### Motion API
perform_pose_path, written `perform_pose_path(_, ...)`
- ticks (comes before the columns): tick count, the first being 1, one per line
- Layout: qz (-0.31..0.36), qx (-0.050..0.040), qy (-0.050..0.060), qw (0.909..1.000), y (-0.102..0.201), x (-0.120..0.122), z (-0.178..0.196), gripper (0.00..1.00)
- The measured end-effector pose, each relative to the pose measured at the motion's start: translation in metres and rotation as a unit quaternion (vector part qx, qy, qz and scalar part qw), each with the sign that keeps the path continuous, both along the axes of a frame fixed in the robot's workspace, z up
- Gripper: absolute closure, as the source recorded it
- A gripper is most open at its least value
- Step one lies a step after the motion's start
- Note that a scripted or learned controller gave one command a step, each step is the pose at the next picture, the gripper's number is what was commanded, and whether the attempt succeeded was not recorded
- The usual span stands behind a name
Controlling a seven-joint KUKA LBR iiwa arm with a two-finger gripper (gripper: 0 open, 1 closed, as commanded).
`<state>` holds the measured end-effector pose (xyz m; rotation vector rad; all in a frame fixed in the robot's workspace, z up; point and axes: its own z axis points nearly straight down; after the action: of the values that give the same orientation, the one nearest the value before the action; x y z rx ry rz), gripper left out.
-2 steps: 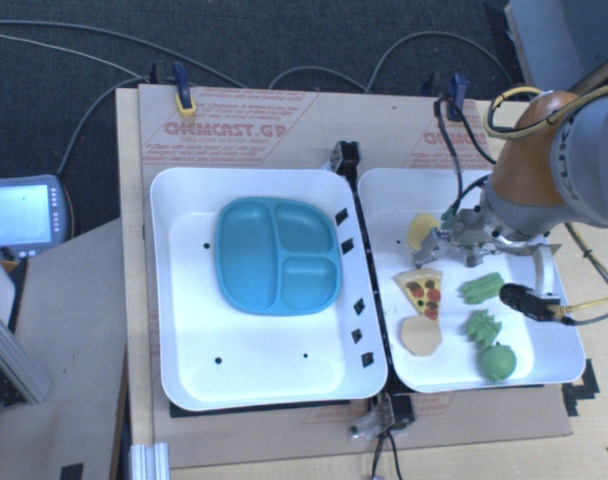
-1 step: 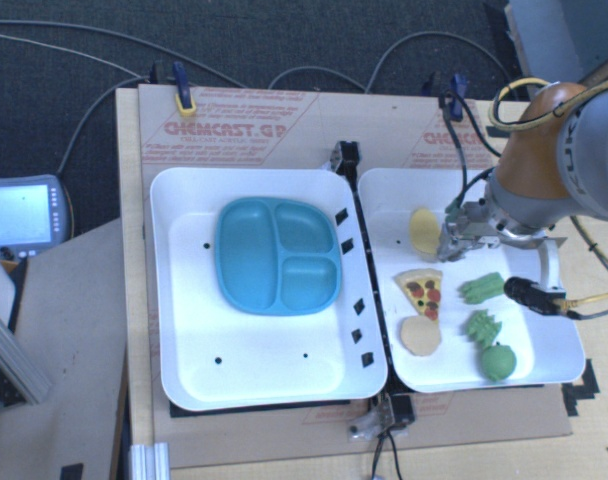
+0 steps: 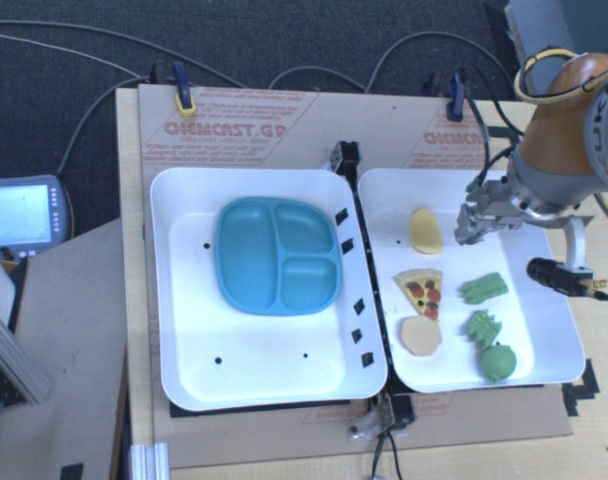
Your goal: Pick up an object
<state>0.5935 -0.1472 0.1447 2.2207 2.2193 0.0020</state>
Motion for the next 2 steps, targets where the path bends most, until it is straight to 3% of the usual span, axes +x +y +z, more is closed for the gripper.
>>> perform_pose_path(2,0.001,-0.0002,-0.001,1.0000,-0.007,0.008,0.101,1.00)
